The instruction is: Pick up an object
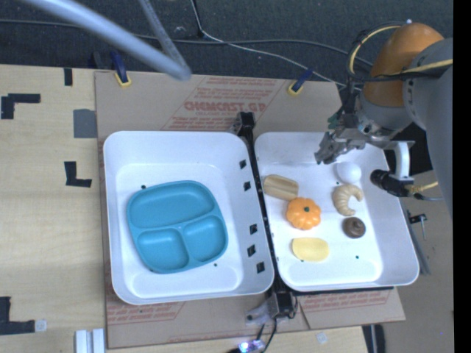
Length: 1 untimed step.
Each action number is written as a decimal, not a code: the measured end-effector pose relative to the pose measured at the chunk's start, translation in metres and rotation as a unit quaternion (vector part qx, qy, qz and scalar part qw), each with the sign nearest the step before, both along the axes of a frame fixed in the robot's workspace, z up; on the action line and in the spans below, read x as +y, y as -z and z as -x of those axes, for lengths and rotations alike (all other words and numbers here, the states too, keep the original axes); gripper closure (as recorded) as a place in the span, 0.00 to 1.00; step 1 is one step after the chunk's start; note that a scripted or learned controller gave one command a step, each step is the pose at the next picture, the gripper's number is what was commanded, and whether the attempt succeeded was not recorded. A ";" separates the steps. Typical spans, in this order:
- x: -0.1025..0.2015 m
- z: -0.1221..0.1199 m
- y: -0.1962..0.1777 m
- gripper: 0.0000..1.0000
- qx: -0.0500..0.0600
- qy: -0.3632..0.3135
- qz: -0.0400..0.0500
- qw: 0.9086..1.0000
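The right bin (294, 273) holds several food items: a tan bread roll (280, 187), an orange pumpkin (303, 213), a yellow slice (310, 249), a croissant (347, 197), a white egg (348, 172) and a brown round piece (354, 228). My gripper (333, 148) hangs over the bin's back part, just up and left of the egg. Nothing shows between its fingers.
The left bin (118, 153) holds a blue divided plate (176, 224). A black divider with clips (252, 197) runs between the bins. The arm's orange band (401, 54) is at the upper right. Cables cross the dark floor behind the bench.
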<state>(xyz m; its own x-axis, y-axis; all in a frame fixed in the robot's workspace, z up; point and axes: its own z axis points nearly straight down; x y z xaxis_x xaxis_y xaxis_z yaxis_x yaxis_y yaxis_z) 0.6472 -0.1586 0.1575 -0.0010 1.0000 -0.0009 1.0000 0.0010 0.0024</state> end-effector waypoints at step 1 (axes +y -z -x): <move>0.003 -0.011 -0.055 1.00 -0.001 -0.001 0.000 1.000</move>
<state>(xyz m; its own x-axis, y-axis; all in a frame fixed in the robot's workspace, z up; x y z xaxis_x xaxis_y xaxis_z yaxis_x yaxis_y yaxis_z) 0.6582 -0.1556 0.2123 -0.0026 1.0000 -0.0015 1.0000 0.0026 0.0048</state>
